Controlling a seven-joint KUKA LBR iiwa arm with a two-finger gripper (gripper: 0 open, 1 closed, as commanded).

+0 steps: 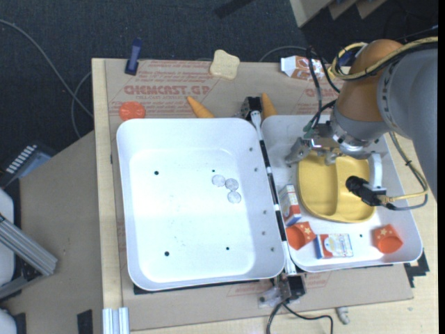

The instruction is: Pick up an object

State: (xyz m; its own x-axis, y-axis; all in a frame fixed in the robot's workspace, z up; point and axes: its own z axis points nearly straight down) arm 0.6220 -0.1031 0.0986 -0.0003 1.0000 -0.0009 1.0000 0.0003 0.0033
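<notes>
Two shallow white plastic bins sit side by side on a brown cardboard-covered bench point(174, 89). In the left bin point(139, 256), three small clear round discs point(227, 187) lie clustered right of centre. In the right bin point(410, 245), a large yellow curved plastic dish point(323, 193) fills the middle. Below it, along the near edge, lie a red block point(300, 236), a flat white card with red and blue print point(334, 245) and an orange-red block point(387, 239), with a small red-and-white packet point(290, 205) just beside the dish's left side. The grey arm with its orange band point(368, 75) reaches in from the right, and its gripper point(321, 150) hangs over the far rim of the yellow dish. Whether its grip is wide, narrow or closed on anything cannot be told from this angle. Beyond the bins, a pale foam piece point(224, 63), an orange wedge point(199, 108) and a round orange cap point(130, 110) rest on the cardboard.
</notes>
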